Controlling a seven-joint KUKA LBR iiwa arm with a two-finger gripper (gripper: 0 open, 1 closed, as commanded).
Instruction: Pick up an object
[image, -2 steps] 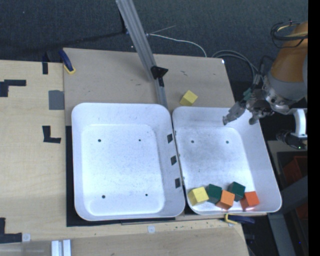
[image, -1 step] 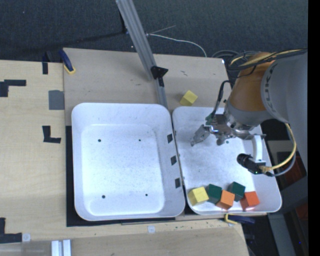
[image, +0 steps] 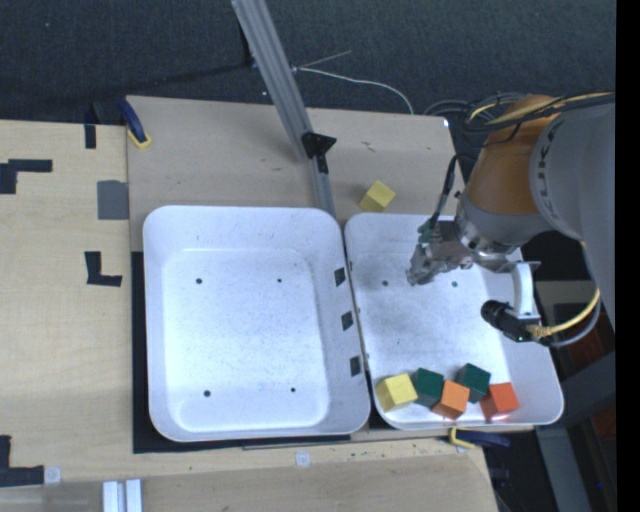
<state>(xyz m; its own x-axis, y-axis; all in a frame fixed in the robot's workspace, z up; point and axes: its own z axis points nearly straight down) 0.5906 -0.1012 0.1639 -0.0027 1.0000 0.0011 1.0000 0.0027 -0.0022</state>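
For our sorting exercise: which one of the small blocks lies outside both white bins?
The yellow block on the wooden bench, just beyond the right bin's far rim. The other blocks sit clustered inside that bin's near edge, including a second yellow one.

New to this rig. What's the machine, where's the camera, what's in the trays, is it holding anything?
One fixed camera looks down at a slant on a wooden bench. The grey arm with the orange band enters from the right; its claw hangs over the upper part of the right bin, and nothing shows between its tips. Along that bin's near edge sit a yellow block, two green blocks and two orange blocks. The left bin lies alongside. Another yellow block lies on the bench, behind the bins.
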